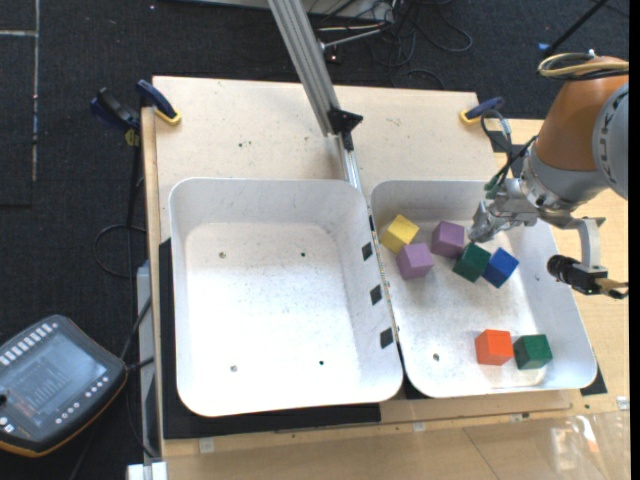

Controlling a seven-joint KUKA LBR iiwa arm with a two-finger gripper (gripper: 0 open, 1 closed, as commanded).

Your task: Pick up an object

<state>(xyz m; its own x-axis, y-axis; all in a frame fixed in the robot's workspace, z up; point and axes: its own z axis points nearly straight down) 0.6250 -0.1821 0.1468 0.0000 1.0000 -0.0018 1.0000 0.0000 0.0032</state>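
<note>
— How many blocks do you count?
— Seven in the right bin [560, 298]: two purple [449, 237], two green [472, 263], one yellow [400, 232], one blue [502, 267], one orange [493, 347].
— And your gripper [484, 227]?
— At centre-right of the frame, above the purple and green blocks. Open or closed, I cannot tell.

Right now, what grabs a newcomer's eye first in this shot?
The cluster of coloured blocks in the right bin: a yellow cube, two purple cubes and, and a dark green cube beside a blue cube. The arm's hand hangs right above that cluster. An orange cube and another green cube sit at the near edge.
</note>
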